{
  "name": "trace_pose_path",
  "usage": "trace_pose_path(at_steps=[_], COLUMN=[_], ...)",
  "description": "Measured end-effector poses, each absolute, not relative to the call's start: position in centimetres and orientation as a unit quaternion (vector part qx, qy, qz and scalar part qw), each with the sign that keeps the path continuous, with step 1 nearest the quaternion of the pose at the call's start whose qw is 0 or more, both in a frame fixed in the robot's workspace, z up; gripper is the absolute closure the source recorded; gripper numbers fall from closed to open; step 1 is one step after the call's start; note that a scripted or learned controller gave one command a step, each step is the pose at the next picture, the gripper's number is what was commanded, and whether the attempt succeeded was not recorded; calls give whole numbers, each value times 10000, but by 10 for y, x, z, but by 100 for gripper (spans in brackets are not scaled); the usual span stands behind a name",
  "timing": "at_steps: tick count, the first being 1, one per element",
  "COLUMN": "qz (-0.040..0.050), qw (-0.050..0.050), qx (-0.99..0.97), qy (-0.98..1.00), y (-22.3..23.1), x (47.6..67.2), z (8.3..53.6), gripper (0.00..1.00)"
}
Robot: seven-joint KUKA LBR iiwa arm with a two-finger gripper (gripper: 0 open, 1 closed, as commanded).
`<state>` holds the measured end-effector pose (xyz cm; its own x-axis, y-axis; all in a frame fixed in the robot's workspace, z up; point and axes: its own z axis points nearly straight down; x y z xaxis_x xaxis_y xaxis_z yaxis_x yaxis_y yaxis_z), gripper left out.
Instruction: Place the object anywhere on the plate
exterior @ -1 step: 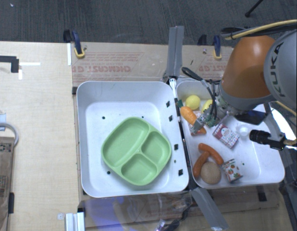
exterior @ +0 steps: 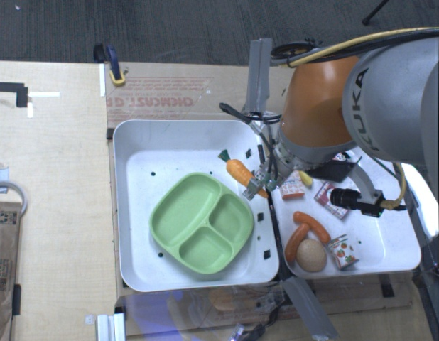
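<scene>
One toy carrot (exterior: 239, 170) sits pinched in the end effector (exterior: 256, 185) just beside the green plate (exterior: 202, 224).

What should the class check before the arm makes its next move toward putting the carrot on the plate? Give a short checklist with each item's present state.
1. Carrot between the fingers: cannot tell; the gripper sits at its right end, grip hidden.
2. Carrot over the plate: not ok; it lies past the plate's upper right rim.
3. Plate flat in the left bin: ok.
4. Plate compartments free to receive: ok.
5. Sausage, egg and cartons stay in the right bin: ok.
</scene>
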<state>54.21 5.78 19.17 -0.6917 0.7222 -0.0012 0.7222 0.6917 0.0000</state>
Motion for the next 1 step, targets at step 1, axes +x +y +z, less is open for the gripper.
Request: trace_pose_path(at_steps=[1], qz=[-2], qw=[6], qx=[3927], qy=[9196], y=[58], x=[542], z=[192], gripper=[0])
